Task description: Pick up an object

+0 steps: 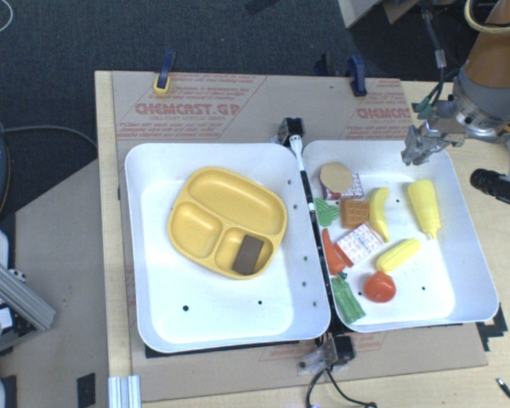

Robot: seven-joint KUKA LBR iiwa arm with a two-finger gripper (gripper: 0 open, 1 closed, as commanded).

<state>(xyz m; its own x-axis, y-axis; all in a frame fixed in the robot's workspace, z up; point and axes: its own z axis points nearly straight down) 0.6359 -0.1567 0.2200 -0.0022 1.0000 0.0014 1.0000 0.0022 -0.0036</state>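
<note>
A: Where's the gripper point(418, 151)?

B: Over the far right part of the right bin point(472, 253), just past the upper end of the corn cob point(424, 206). Nothing visible between the fingers. Can't tell if they're apart or together, too small and dark at this angle.

A: Pickable objects, relative to the corn cob?

B: All in the right bin. Banana point(379, 212) just left of the cob. Second yellow piece point(397, 254) below it, tilted. Red tomato point(379, 287) below that one, touching or nearly so. Red-and-white packet point(358, 244) left of the second yellow piece. Brown block point(354, 212) beside the banana on its left. Tan round disc point(336, 177) up and left from there. Orange carrot point(333, 252) and green pieces point(347, 299) along the bin's left wall.

A: Left bin point(153, 253)?

B: Well left of the cob. Holds a yellow divided tray point(228, 218), with a dark brown rectangular piece point(250, 254) in its lower right compartment.
</note>
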